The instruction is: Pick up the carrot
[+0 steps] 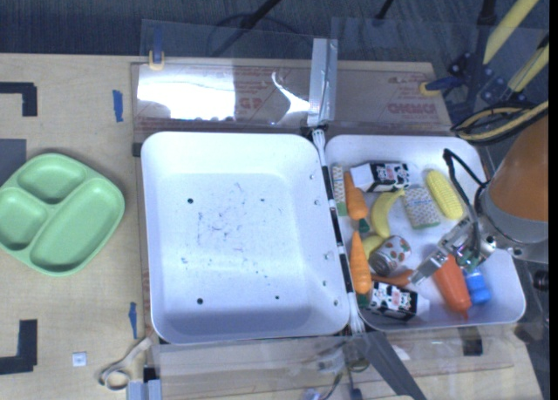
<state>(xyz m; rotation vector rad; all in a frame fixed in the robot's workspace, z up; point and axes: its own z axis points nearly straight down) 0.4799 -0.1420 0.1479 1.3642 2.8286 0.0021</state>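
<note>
The table (70,84) is light wood, with dark floor behind it and two white bins: the left bin (231,233) and the right bin (506,302), which carries toy food. A green divided plate (57,213) lies far to the left. The jaws (445,254) are low in the right bin, spread apart and grasping nothing. Well left of them, by the bin's left wall, the carrot (358,263) lies with its long axis running near to far. Just beside them on the near side lies an orange vegetable (452,286).
</note>
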